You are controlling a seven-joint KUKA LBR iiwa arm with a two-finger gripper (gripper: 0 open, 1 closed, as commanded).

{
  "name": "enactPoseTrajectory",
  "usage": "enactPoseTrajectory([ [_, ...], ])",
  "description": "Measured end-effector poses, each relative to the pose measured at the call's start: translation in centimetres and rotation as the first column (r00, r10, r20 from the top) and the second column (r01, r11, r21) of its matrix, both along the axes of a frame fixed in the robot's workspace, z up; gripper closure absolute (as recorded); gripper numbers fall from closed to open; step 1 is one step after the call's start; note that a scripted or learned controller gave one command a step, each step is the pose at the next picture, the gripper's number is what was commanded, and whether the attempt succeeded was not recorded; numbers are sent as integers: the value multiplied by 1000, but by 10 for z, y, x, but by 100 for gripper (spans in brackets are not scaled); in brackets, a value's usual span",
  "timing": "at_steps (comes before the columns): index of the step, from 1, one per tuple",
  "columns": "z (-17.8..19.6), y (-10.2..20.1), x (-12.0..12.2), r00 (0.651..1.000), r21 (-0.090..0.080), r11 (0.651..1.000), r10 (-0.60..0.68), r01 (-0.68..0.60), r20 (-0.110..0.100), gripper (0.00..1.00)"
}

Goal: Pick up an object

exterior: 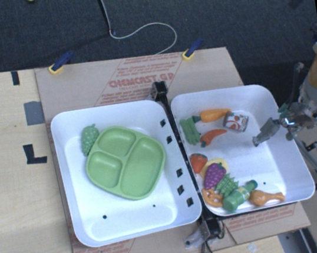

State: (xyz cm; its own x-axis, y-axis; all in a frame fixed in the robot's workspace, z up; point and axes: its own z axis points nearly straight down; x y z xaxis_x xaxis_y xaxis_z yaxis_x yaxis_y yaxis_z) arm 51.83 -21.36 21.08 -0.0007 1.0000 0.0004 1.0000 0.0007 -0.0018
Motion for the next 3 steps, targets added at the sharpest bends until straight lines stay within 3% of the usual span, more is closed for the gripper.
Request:
enactPoseTrajectory([
  [1,10,0,0,1000,0,1000,1,-1,0,100],
  [2,185,62,7,1000,-3,1000,9,-9,19,100],
  [3,217,21,-36,1000,-3,1000,-4,4,5,100],
])
